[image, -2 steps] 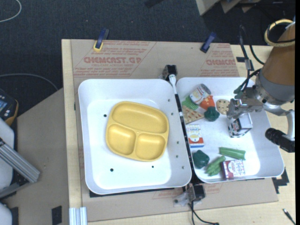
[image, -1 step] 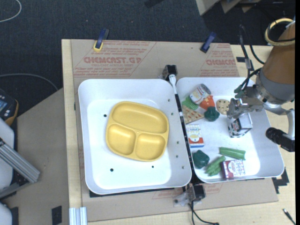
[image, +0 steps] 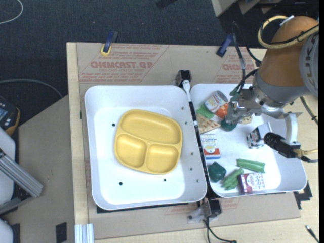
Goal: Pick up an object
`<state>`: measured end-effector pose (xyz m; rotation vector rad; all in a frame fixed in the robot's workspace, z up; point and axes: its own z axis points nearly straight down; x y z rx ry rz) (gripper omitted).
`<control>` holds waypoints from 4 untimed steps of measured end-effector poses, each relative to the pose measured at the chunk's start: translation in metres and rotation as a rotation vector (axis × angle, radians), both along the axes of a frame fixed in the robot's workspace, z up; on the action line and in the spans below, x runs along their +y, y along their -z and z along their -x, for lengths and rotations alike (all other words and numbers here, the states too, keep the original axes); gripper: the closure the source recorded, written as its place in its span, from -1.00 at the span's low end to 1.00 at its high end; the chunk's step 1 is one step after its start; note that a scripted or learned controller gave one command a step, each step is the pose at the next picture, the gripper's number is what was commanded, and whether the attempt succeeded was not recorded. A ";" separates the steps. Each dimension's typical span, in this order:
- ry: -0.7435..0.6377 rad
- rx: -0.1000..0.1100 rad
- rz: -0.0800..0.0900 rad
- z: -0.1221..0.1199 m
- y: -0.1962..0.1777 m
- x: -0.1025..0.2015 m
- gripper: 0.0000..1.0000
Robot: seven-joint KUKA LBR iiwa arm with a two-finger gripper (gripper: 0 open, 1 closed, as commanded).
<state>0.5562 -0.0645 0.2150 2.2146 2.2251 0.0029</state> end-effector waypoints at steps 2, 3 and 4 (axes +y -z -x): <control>-0.001 -0.002 -0.002 -0.052 0.001 0.096 1.00; 0.004 -0.001 0.000 -0.053 -0.005 0.094 1.00; 0.004 0.000 0.001 -0.055 -0.004 0.095 1.00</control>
